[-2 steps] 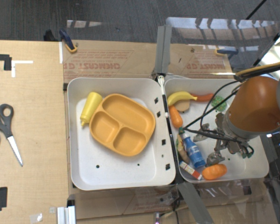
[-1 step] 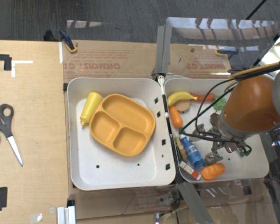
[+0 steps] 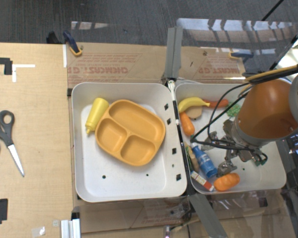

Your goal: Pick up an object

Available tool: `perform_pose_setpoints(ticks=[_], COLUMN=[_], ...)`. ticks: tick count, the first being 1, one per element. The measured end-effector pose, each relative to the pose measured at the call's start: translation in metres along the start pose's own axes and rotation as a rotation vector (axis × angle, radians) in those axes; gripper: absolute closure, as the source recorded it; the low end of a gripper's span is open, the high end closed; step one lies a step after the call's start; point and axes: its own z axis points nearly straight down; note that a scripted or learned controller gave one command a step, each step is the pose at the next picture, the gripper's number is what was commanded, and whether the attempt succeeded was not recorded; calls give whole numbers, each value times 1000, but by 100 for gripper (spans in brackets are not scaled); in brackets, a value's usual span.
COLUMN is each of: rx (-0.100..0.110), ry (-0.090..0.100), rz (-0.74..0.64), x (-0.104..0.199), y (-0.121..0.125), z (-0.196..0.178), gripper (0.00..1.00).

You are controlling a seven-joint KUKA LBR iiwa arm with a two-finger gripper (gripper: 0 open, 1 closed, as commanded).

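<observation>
— Listing the right bin [image 3: 275,180]: what do we log nearest the gripper [image 3: 232,163]?

— One carrot [image 3: 226,181], item lying just below the fingers, near the bin's front wall, long axis roughly left to right, slightly tilted. One blue bottle [image 3: 204,162], just left of it.

— Jaw state?

— We cannot tell; cables and wrist crowd them. Nothing seen between them, so we judge a short descent toward the carrot.
</observation>
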Motion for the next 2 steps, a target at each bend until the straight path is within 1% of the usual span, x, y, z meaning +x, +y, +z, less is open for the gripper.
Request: perform_pose_setpoints(ticks=[1,2], rx=[-2,-7], ry=[2,7], rz=[61,316], x=[-1,7], y=[1,-5], z=[0,2], gripper=[0,0])
